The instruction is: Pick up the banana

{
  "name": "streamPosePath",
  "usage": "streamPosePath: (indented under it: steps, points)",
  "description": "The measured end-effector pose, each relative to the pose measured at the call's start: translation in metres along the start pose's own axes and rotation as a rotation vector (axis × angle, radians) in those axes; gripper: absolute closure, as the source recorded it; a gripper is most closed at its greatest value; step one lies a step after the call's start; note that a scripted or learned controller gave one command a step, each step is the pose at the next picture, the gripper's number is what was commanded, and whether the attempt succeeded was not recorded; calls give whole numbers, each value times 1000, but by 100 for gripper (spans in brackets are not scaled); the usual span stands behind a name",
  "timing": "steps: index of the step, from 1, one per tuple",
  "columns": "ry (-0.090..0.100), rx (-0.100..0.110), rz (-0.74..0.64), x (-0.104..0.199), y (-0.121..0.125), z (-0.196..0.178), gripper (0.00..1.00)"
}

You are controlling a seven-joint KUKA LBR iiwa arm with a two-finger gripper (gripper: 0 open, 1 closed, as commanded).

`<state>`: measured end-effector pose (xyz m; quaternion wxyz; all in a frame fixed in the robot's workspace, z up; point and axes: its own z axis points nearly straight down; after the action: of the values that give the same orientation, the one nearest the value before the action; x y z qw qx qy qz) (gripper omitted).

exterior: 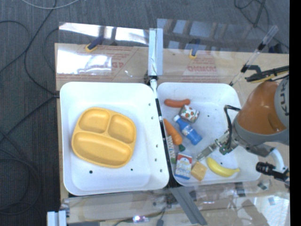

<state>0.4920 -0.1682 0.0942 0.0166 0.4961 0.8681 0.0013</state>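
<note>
Banana: I see the banana (222, 168) lying flat near the front right corner of the right bin (214, 91), its curve opening upward in the picture, and nothing is lifting it.
Gripper: I read the gripper (210, 151) as sitting just above and to the left of the banana, close but not around it; I cannot tell from this angle how it is set.
Progress: I judge the approach is mostly made; the grasp and the lift are both left to do.
Neighbours: a tan block (198, 171) lies just beside the banana's left tip, with a small carton (183, 165) beyond it; a blue bottle (188, 130) and a carrot (173, 132) lie further left.
Edges: the banana lies near the bin's front wall, so I expect little room on that side.
Open room: bare white floor lies above the banana, under the arm (263, 112).
Left bin: a yellow divided tray (104, 136) sits in the left bin (70, 173), well apart from the work.
</note>
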Motion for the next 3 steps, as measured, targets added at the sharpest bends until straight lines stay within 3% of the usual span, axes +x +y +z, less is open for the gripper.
streamPosePath:
  steps: [1,2,3]
  points:
    - [-7,-7,-1,-2,3,-12,100]
    - [-6,-6,-1,-1,3,-12,0]
    - [29,19,19,13,20,-20,0]
